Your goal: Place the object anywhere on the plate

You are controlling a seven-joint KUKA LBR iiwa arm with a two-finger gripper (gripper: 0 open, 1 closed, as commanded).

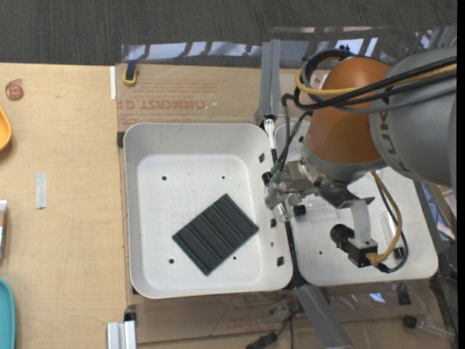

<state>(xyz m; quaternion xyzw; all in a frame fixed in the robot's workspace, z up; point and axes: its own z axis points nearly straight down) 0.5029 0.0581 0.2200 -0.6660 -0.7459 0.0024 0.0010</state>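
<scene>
A dark ribbed plate [216, 233] lies tilted in the left bin [145, 158]. Right of it, the arm [349, 122] hangs over the right bin [421, 260], hiding the gripper [290, 198]; its state and the object's whereabouts cannot be told. An empty grasp would likely waste the placing move.

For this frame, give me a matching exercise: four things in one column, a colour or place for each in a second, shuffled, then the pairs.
Things:
1. ribbed plate
2. left bin
3. wrist band
4. cardboard sheet

Descriptions:
A. orange, above the right bin
B. dark grey, lying at a slant in the left bin
C. brown, behind the bins
D. white, holding the plate

Pairs: 1-B, 2-D, 3-A, 4-C
</scene>
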